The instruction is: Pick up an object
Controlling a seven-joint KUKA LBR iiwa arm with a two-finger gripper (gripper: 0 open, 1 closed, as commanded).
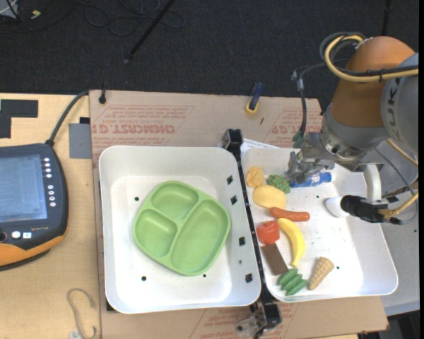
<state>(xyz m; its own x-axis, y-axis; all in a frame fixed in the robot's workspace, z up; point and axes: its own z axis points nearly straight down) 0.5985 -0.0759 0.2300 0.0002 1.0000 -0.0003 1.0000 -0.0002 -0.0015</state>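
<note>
The jaws (302, 167) hang low over the far edge of the right bin (381, 274), just above a blue object (318, 179) and near the broccoli (279, 183); whether they are open I cannot tell. The lemon (270, 196), carrot (291, 215) and banana (294, 240) lie toward the bin's middle. A good pick likely means descending straight onto one item, clear of its neighbours.

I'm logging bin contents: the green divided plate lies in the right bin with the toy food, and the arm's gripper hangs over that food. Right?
Not quite. The camera view shows the green divided plate in the left bin, alone. The toy food lies in the right bin, with the gripper above it.
</note>
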